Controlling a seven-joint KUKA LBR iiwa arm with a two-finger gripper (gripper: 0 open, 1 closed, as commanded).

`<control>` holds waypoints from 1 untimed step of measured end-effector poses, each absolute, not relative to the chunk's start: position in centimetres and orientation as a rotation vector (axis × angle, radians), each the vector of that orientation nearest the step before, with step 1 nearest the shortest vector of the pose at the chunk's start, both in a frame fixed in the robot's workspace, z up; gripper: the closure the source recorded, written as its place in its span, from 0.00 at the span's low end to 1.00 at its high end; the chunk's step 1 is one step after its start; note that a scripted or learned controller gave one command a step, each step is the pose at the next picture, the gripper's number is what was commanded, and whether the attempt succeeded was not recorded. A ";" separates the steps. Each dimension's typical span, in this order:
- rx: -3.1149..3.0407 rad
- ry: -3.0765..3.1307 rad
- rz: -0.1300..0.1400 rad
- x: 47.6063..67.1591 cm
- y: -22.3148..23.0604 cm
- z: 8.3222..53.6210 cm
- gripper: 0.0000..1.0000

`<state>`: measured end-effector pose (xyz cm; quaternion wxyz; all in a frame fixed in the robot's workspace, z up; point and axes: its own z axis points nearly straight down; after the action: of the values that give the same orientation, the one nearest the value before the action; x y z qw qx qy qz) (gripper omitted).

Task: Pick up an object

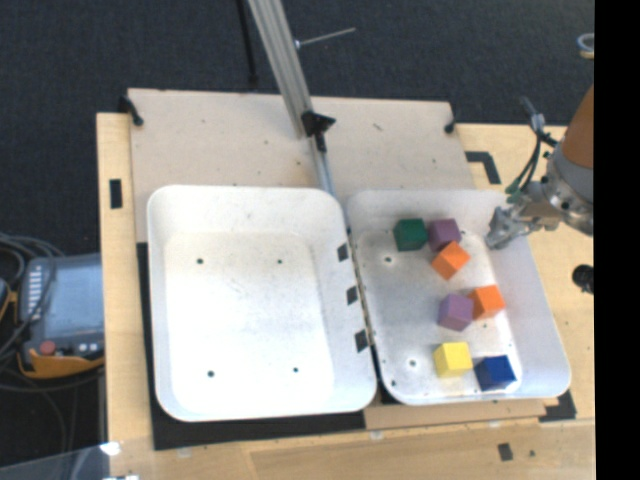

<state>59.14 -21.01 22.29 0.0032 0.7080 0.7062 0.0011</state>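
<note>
Several small cubes lie in the right bin (pixel 400 368): a green cube (pixel 409 234), a purple cube (pixel 444 233), an orange cube (pixel 451 260), a second orange cube (pixel 488 301), a second purple cube (pixel 455 311), a yellow cube (pixel 452 358) and a blue cube (pixel 494 372). My gripper (pixel 499 231) hangs over the bin's upper right edge, to the right of the purple cube at the top and apart from it. Nothing shows between its fingers.
The left bin (pixel 250 303) sits beside the right one. A slanted metal pole (pixel 285 58) rises from behind the bins' shared edge. A grey control pendant (pixel 60 303) with cables lies off the bench at the left.
</note>
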 end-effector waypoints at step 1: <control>2.214 2.218 0.005 59.3 -21.2 27.6 1.00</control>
<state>59.26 -21.22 27.65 0.0039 0.7063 0.7079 0.0015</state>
